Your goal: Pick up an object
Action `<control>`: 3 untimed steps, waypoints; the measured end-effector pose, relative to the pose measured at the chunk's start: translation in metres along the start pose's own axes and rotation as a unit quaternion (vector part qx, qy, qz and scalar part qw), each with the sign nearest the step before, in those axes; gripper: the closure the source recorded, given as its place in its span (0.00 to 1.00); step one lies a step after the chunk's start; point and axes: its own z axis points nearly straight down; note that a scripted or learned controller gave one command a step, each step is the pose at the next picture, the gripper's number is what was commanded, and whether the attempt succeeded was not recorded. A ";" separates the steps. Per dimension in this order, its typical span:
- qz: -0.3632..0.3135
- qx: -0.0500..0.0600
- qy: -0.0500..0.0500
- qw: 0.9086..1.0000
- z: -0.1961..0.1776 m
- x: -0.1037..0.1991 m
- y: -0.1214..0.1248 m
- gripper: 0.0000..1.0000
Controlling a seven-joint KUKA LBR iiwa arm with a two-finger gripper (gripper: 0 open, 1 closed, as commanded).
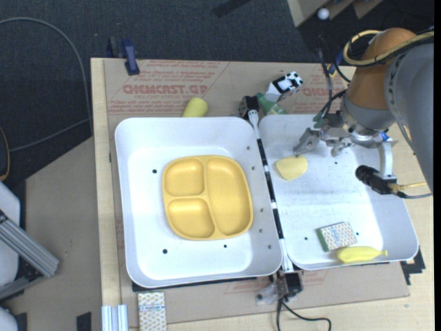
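Both white bins (pixel 138 185) look like smooth, slightly glossy plastic; the yellow divided plate (pixel 207 197) is matt, smooth plastic; the bench top (pixel 165 88) resembles printed brown cardboard; the arm's orange band (pixel 375 67) shines glossy, its wrist metallic grey

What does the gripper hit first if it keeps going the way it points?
Probably the pale yellow rounded piece on the right white bin's floor: the gripper points down-left just above it. Depth is unclear from this slanted view.

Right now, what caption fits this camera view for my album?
Arm reaches over the right bin near a yellow piece; a yellow tray sits in the left bin.
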 end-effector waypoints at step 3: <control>0.001 0.001 0.000 1.000 -0.072 0.084 -0.042 1.00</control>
